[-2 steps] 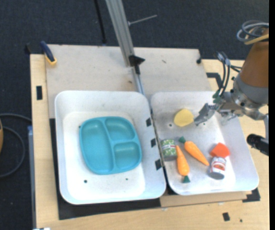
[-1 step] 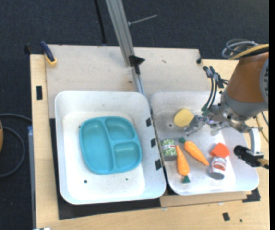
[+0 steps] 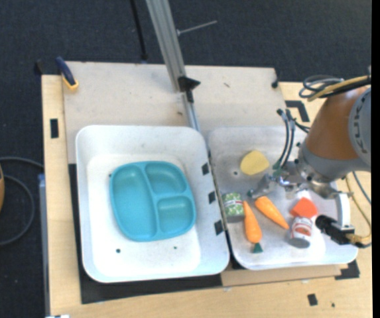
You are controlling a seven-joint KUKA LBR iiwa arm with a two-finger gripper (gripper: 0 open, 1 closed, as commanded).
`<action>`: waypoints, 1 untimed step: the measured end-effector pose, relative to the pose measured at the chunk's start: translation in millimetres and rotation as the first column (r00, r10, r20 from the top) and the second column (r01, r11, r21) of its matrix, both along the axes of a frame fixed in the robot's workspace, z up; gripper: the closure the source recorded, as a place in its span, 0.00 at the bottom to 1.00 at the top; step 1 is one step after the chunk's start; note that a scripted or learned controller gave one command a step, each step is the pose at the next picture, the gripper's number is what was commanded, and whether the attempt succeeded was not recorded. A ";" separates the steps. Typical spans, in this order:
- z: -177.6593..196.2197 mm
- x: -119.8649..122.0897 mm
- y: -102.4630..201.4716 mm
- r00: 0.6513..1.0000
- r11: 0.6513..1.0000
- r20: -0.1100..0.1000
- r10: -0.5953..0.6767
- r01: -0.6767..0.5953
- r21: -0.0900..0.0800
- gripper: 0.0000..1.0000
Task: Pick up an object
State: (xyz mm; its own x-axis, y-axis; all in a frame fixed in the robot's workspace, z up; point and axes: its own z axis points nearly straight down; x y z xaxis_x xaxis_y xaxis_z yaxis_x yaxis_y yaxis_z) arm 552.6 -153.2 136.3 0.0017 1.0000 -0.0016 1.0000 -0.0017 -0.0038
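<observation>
Just beside the yellow lemon-shaped toy point(image 3: 254, 162), the smooth orange plastic carrot point(image 3: 271, 211) looked light, rigid, and best pinched mid-body.

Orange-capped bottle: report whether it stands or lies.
Lying: the orange-capped bottle rests on its side in the right bin, cap pointing away.

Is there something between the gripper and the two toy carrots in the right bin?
Nothing visible. The gripper hangs directly above the upper end of one carrot; the second carrot lies just left of it, uncovered.
</observation>
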 end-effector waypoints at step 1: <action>14.2 2.4 0.0 1.000 1.000 0.008 -0.002 0.002 0.001 1.00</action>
State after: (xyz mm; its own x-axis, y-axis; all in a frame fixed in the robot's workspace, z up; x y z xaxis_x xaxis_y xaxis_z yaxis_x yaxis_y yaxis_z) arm 555.0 -153.2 150.5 0.0037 1.0000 -0.0004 1.0000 -0.0037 0.0039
